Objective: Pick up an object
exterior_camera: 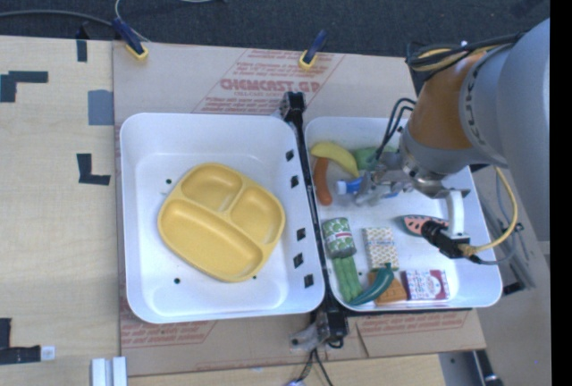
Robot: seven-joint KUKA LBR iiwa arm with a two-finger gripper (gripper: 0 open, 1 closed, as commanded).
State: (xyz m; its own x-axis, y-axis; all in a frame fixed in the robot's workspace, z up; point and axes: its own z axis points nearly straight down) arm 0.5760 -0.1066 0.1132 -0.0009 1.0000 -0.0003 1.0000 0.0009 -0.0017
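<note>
The arm [487, 107] reaches in from the right, its orange band just above the wrist. The gripper [374, 186] points left and sits low; its fingers are too blurred to read.

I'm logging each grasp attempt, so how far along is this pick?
Done: the arm has reached into the right bin, with the gripper low among the banana and orange carrot. In hand: nothing visibly held. Left: gripping and lifting an object; the yellow tray lies in the left bin.
</note>
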